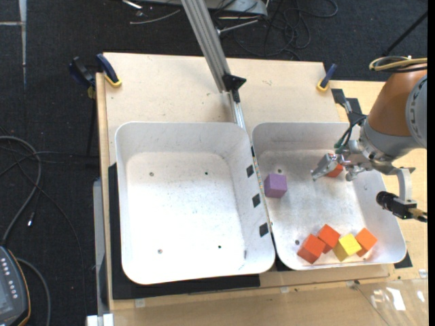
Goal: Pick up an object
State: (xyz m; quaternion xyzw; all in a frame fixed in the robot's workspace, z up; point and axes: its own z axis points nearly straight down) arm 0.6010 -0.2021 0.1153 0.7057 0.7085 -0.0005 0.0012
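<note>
Seen from the fixed overhead camera, a grey robot arm (401,114) with an orange band reaches in from the right edge of the frame, its gripper (333,168) low over the upper right part of the right-hand white bin (299,136). A small orange-red block (335,171) sits between the gripper's fingers, which look closed on it, though the view is too small to tell whether the block has left the bin floor. By that reading the pick is well along: the grasp appears made, and what remains is a clean lift that proves the hold. Other candidates lie loose in the same bin: a purple cube (275,185) near its left wall at mid-frame, and a touching cluster at lower right made up of a red-orange block (312,248), a second orange block (329,236), a yellow block (347,246) and a third orange block (366,240). The left-hand white bin (122,182) occupies the centre left of the frame. Both bins rest on a pale wooden bench top (170,90) held by clamps, one at its upper left corner (109,70) and one at upper right (327,77). A slanted metal rail (207,36) runs down from the top centre, and black cables (41,161) trail over dark carpet around the bench
</note>
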